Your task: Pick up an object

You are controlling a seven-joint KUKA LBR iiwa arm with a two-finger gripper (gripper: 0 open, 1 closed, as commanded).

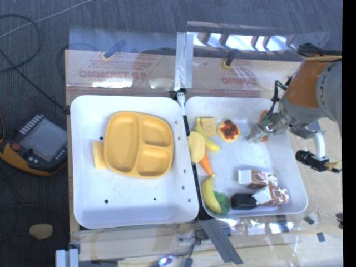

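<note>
In the right bin (289, 166), toward its far side, lies a small round toy pizza (228, 130), red-topped and flat on the white floor; as the piece nearest the hand, I take it as the likeliest thing to pick. The hand (259, 133) hovers just to the right of it, low over the far right part of the bin, with the grey arm (311, 93) and its orange band reaching in from the right. Whether the hand is wide or narrow cannot be told here, and nothing can be seen held in it. The pizza therefore lies to the left of the hand, close but apart from it; being round, it has no long axis to line up with, so the coming move probably turns on a short shift leftward and a descent. Just left of the pizza sits a pale yellow block (208, 127), and beyond that, along the bin's left wall, a yellow oval piece (196, 146) with a carrot (205, 162) below it and a banana (208, 191) nearer still. At the near side lie a brown and white carton (267, 185) and a black object (243, 201). The left bin (83, 177) holds a yellow divided tray (138, 144). Both bins rest on the desk (317, 216).
</note>
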